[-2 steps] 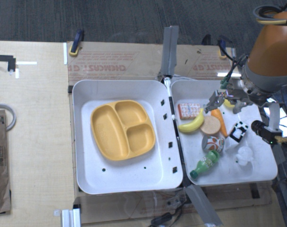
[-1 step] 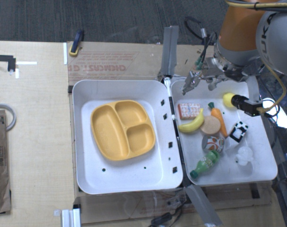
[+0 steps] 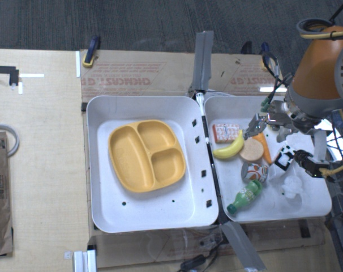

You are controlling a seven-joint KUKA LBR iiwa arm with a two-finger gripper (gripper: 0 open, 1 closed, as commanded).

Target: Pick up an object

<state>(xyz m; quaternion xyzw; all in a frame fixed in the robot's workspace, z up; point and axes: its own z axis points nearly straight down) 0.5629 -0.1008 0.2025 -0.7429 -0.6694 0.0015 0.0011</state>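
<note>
The arm is reaching in over the right bin (image 3: 313,205), and the pincer (image 3: 256,126) is hanging low above a tight cluster: banana (image 3: 230,148), a tan round block (image 3: 252,150), an orange piece (image 3: 265,146) and a snack packet (image 3: 226,132), all touching or just beside one another. I cannot tell how wide it is standing. Crowding is looking like the risk here; a descent could be nudging the banana aside or catching two things together. The green bottle (image 3: 246,195) is lying apart, nearer the front. The yellow divided plate (image 3: 147,153) is sitting alone in the left bin (image 3: 103,197).
</note>
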